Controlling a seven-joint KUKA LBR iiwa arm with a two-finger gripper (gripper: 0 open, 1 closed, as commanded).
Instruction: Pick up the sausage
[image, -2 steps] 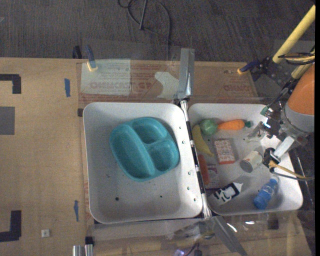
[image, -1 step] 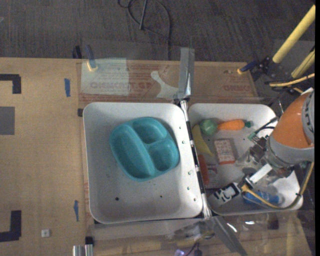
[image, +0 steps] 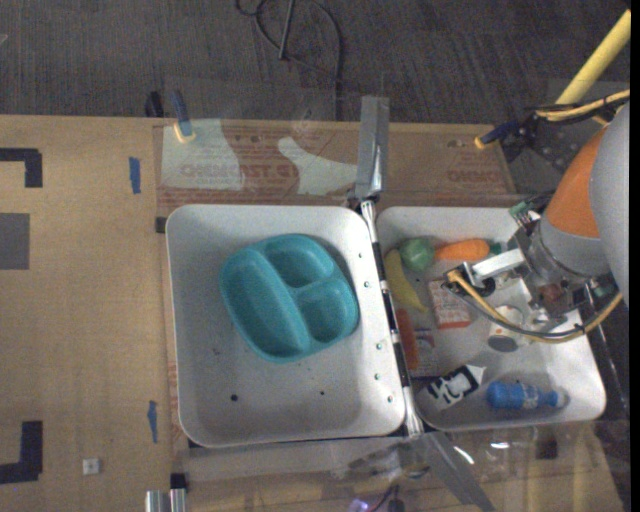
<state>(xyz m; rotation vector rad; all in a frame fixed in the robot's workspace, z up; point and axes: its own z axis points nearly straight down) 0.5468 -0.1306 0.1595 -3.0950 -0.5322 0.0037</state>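
The sausage (image: 404, 341) is a thin reddish-orange stick lying lengthwise against the left wall of the right bin (image: 590, 390), just below a yellow banana (image: 402, 281). My gripper (image: 549, 299) hangs over the right half of that bin, well to the right of the sausage and apart from it. The grey wrist with its orange band and looping cables covers the gripper from above. Nothing is seen held.
In the right bin lie a green fruit (image: 417, 252), an orange carrot (image: 462, 250), a small red-and-white packet (image: 450, 304), a black-and-white item (image: 453, 386) and a blue bottle (image: 524, 398). The left bin (image: 200, 400) holds a teal divided plate (image: 288, 295).
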